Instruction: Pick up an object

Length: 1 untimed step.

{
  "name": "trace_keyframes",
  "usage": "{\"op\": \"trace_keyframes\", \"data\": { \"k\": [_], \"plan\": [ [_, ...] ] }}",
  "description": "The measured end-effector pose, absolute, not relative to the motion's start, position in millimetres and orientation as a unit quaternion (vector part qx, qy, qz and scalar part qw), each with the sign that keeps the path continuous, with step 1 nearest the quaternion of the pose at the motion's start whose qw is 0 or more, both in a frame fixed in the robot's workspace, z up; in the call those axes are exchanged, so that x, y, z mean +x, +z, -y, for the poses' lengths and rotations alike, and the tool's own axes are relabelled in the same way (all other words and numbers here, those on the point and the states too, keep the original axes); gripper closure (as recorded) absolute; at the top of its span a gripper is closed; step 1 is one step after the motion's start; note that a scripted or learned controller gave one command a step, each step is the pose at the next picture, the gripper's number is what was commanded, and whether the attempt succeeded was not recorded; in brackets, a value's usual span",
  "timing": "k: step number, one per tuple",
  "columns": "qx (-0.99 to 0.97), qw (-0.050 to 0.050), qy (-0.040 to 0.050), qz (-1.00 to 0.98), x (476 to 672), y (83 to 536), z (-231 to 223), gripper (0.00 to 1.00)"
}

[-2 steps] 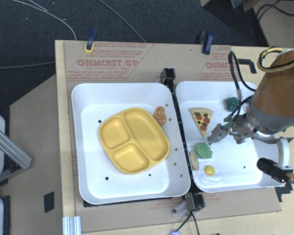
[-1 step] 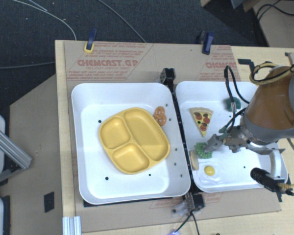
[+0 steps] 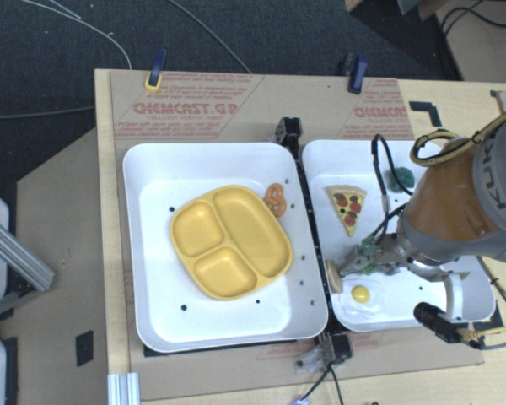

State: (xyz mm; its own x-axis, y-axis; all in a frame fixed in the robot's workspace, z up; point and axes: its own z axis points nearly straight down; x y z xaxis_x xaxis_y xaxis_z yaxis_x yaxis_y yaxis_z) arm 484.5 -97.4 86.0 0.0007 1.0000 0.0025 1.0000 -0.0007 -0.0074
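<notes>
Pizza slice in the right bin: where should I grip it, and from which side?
Judging from its pose, come straight down on the pizza slice and pinch across its narrow lower half. It lies flat, crust away from the camera, tip toward the gripper, with bare bin floor around.

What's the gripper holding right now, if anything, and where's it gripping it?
It cannot be told. The gripper is low in the right bin, between the pizza slice and the fried egg, with nothing visible between its fingers.
</notes>
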Motion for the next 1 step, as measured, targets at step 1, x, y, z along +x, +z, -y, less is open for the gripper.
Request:
{"op": "trace_keyframes", "data": {
  "k": [1],
  "plan": [
    [-0.707, 0.0, 0.0, 0.707, 485.7, 99.2, 97.6, 1.0]
  ]
}}
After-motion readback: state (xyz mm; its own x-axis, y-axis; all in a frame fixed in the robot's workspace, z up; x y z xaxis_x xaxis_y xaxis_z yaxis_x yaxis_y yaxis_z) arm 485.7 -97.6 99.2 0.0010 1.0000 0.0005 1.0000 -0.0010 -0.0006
